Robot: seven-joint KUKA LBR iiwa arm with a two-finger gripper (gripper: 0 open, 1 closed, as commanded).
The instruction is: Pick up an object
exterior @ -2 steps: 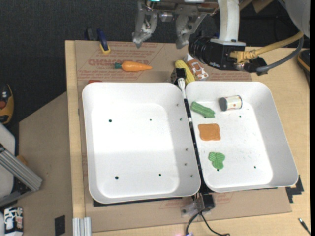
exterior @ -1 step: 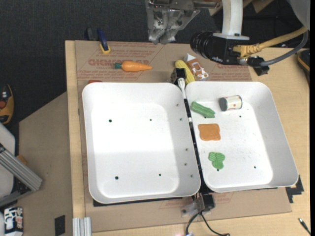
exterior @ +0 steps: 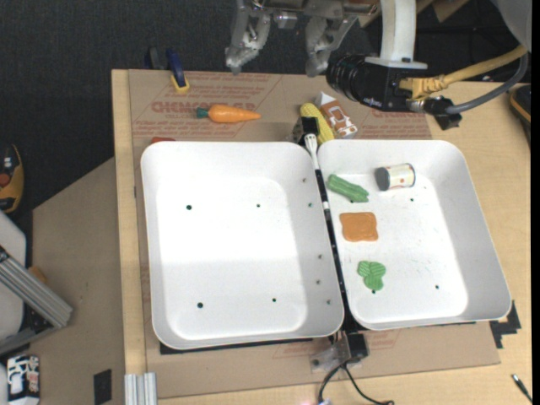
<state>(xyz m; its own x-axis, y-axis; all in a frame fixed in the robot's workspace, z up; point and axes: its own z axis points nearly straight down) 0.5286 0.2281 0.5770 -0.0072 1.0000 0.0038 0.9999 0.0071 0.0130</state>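
Note:
My gripper [exterior: 282, 53] hangs high above the back edge of the bench, behind both bins, open with nothing between its two fingers. The right bin [exterior: 477, 251] holds a green pod [exterior: 348, 187], a small grey and white can [exterior: 395, 176] lying on its side, a flat orange square [exterior: 359, 227] and a green leafy piece [exterior: 371, 274]. The left bin [exterior: 152, 226] lies beside it. All of these objects are well in front of the gripper and below it.
On the cardboard behind the bins lie an orange carrot [exterior: 226, 114], a yellow corn cob [exterior: 310, 115], a brown snack packet [exterior: 338, 119] and a black marker [exterior: 309, 133]. A blue and yellow clip [exterior: 177, 72] sits at the back left.

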